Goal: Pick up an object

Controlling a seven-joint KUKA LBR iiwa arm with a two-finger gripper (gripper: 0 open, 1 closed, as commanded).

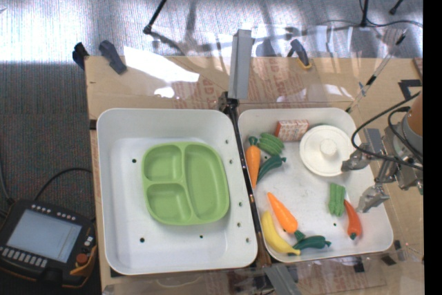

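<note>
- Landmark for all positions: the white round lid (326,149), lying flat in the upper right part of the right bin (312,256).
- Gripper (366,181): just right of the lid and slightly below it, over the right bin's right edge. Two metal fingers visible, one at the lid's level, one lower; spread apart, nothing between them. Claw reads as released.
- Arm: enters from the right of the lid; orange band partly visible at the frame edge.
- Red box (292,129): just left of the lid and slightly above, near the bin's back wall.
- Green pepper (271,144): left of the lid, beyond the red box.
- Long carrot (253,164): far left of the lid, against the bin's left wall, lying lengthwise.
- Dark green vegetable (271,166): left of the lid and below, beside the long carrot.
- Green bean pod (336,199): directly below the lid, near it.
- Small carrot (353,219): below the lid and right, just beside the bean pod, under the lower finger.
- Orange carrot (282,213): below-left of the lid.
- Banana (277,234): further below-left, touching the orange carrot's lower end.
- Dark green cucumber (312,242): well below the lid, near the bin's front wall.
- Left bin (117,141): well left of the lid; holds a green divided plate (185,184) with three compartments.
</note>
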